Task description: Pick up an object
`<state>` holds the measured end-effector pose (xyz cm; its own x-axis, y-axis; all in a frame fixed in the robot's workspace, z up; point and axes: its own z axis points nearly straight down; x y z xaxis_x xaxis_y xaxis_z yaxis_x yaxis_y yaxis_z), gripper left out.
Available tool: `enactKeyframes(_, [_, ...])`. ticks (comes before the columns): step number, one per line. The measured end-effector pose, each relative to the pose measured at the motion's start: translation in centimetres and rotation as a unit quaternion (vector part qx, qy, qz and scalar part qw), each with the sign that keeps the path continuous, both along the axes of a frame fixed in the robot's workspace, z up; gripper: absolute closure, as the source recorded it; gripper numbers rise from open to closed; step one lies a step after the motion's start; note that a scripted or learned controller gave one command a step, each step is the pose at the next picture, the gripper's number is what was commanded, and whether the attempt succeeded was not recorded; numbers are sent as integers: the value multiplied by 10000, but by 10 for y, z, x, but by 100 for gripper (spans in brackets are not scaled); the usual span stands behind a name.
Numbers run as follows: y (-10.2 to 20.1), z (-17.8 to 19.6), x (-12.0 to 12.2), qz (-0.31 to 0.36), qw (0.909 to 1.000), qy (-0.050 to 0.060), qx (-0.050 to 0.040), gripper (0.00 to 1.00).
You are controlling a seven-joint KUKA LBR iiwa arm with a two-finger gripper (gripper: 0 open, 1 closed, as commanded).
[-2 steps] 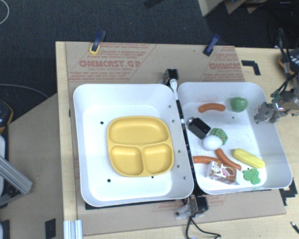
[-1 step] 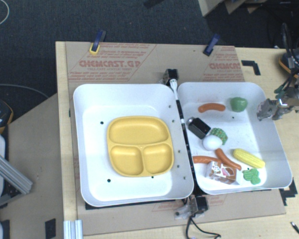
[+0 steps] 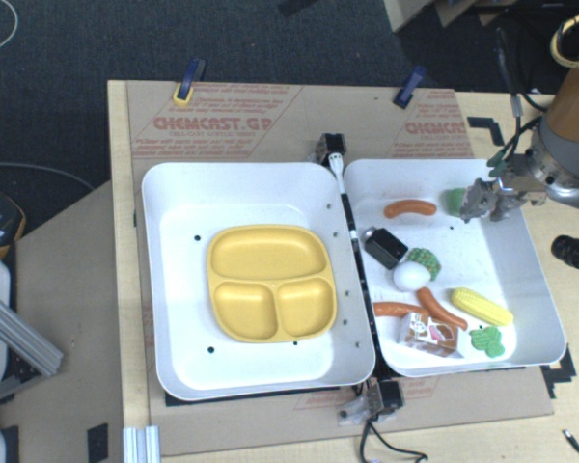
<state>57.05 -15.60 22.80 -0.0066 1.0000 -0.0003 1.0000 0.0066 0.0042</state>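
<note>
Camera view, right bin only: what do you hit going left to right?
Black block → white ball → yellow corn → claw at the far right. Sausages and green pieces overlap in order, so left out.

Table seen from above, with a yellow tray in a white bin.
A yellow divided tray [image 3: 270,282] with three compartments sits in the middle of the left white bin [image 3: 174,220]. The bin rests on a brown cardboard sheet [image 3: 270,119] printed with red lettering, held by two blue clamps [image 3: 188,80] at its far edge. Dark carpet [image 3: 125,17] lies beyond the table [image 3: 116,287].
</note>
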Motion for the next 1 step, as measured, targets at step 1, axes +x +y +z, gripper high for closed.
enactKeyframes(1, [54, 9, 8, -2, 10000, -3, 0, 100])
